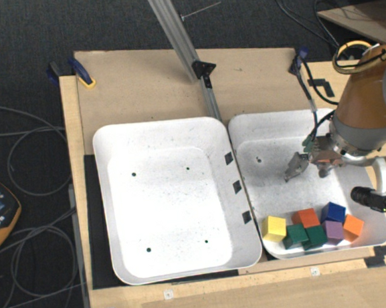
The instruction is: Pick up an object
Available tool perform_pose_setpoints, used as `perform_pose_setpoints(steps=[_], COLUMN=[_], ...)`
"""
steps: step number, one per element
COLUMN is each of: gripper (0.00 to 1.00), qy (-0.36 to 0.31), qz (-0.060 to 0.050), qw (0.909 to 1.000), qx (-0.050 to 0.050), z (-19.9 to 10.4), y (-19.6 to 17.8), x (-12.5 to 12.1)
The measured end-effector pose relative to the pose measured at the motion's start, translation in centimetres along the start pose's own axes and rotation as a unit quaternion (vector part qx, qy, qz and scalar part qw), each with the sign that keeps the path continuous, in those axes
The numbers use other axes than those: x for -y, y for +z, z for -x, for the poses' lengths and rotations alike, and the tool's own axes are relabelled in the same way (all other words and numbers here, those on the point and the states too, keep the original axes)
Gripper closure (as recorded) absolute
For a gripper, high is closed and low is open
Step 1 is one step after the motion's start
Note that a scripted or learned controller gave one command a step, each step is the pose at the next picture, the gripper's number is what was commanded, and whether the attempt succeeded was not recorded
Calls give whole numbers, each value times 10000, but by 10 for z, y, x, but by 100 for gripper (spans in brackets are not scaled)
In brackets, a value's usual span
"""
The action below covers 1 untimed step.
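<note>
Blocks, yellow, green, orange, blue and purple, cluster at the near edge of the right bin. The gripper hangs above the bin's middle, fingers apparently spread, nothing between them, apart from the blocks.

One fixed camera above the bench, slanted downward (both bins framed), arm entering right

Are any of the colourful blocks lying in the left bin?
No, the blocks all sit clustered in the right bin's near corner.
</note>
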State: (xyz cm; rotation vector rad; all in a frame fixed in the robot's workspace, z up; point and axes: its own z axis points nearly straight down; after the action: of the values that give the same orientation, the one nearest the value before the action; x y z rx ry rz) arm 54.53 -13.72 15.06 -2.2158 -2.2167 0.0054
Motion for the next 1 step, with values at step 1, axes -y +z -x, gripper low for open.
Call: perform_pose_setpoints(steps=[1], gripper=[0], qy=[2], qz=[1], qw=[10000], qx=[1], z=[-1], y=[53], x=[1])
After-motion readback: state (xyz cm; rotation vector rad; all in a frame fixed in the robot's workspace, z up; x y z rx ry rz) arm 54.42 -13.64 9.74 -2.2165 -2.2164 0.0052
